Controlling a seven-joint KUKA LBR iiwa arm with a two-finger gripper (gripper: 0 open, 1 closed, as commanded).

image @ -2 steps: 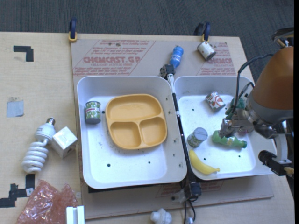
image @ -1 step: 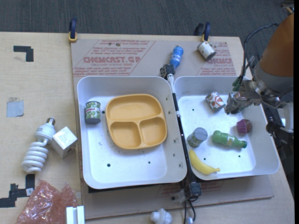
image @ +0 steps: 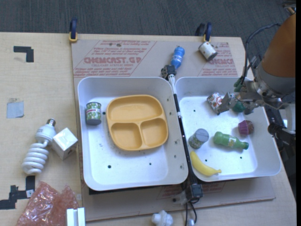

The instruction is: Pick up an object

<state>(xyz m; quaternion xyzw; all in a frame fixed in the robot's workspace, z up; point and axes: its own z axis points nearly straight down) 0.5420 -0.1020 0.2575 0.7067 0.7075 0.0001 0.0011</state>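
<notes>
1. My gripper [image: 239, 102] hangs over the far right part of the right bin [image: 265, 166]; I cannot tell how it is set, nor whether it has hold of anything, for dark parts and cables crowd it.
2. Nearest to me is a small crumpled red-and-white packet [image: 215, 101], just beside the gripper toward the bin's far edge; I judge it light and soft, likely to fold or slip, so I would pinch it across its bulk.
3. A dark purple rounded object [image: 245, 127] lies near the bin's right wall, a little nearer the front than my gripper; it looks small and firm, and may roll.
4. The green bottle [image: 229, 141] lies on its side mid-bin, closer to the front; stiff and smooth, probably light, best taken across its body rather than its neck.
5. A small can [image: 199, 138] rests by the bin's left wall; rigid, round, slippery if gripped off-centre.
6. The banana [image: 203, 165] sits at the front left corner; likely light, curved, easiest across its middle.
7. Well apart, the left bin [image: 91, 173] holds a yellow divided tray [image: 137, 122] and a small jar [image: 93, 113] by its left wall.
</notes>
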